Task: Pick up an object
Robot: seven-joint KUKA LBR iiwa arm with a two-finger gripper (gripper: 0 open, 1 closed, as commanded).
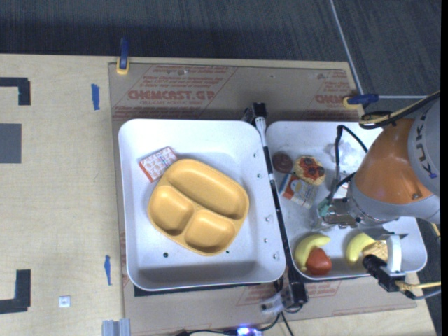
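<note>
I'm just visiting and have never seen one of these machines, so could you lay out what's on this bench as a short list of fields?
Bench: two white bins side by side
Left bin: a yellow divided tray, with a small red and white card touching its upper left edge
Right bin: a brown round piece, a red and yellow packet, a red and yellow toy fruit, a yellow toy
Arm: grey with orange band, reaching in from the right over the right bin
Gripper: hidden below the wrist, state unclear
</note>
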